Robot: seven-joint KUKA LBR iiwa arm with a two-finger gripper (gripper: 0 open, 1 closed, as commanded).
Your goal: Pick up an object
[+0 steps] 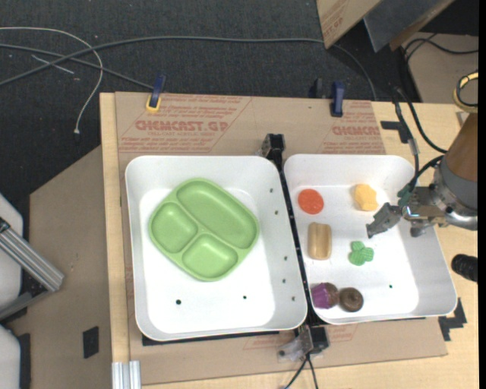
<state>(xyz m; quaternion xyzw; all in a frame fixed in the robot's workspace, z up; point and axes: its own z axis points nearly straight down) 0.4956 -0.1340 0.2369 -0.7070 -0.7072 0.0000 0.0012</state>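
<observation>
Orange [310, 201], yellow [365, 197], tan [319, 241], green [361, 254], purple [324, 295], brown [350, 299] toys, right bin [402, 292]

- A tabletop [68, 251] of pale wood is covered by a cardboard sheet [190, 125] printed with red lettering.
- The sheet is held at its far edge by two blue clamps [156, 92].
- Two shallow white bins [152, 304] are set side by side on the sheet.
- White cables [53, 61] are seen lying on the dark floor [228, 38] beyond.
- A cardboard box [342, 19] is seen at the top.
</observation>
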